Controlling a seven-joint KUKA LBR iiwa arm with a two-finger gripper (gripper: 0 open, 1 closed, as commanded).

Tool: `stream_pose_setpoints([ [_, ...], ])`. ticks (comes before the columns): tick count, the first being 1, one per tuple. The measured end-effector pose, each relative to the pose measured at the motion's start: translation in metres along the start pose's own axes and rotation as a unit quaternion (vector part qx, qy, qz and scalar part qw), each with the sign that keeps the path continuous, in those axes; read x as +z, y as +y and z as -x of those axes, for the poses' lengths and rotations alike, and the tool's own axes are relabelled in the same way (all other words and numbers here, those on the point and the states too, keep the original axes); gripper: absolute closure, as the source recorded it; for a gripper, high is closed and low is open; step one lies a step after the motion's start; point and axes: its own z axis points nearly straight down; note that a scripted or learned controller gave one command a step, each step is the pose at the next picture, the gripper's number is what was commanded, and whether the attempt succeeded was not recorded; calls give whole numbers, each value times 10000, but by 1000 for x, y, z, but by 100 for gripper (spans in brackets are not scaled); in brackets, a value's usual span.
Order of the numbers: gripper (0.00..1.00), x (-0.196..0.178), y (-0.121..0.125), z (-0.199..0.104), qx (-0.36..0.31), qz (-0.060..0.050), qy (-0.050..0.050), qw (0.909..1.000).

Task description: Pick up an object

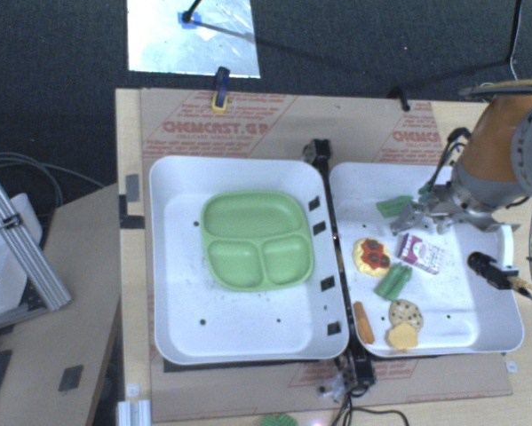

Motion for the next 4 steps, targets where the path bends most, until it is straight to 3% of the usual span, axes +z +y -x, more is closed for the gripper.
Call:
stream_pose_setpoints([
  [1, 0, 13, 44, -23, -50, 30, 7, 10000],
  [2, 0, 12, 53, 39, -10, 28, -11, 10000],
  [3, 0, 12, 60, 35, -34, 9, 6, 10000],
  [4, 0, 13, 61, -16, -54, 15, 6, 10000],
])
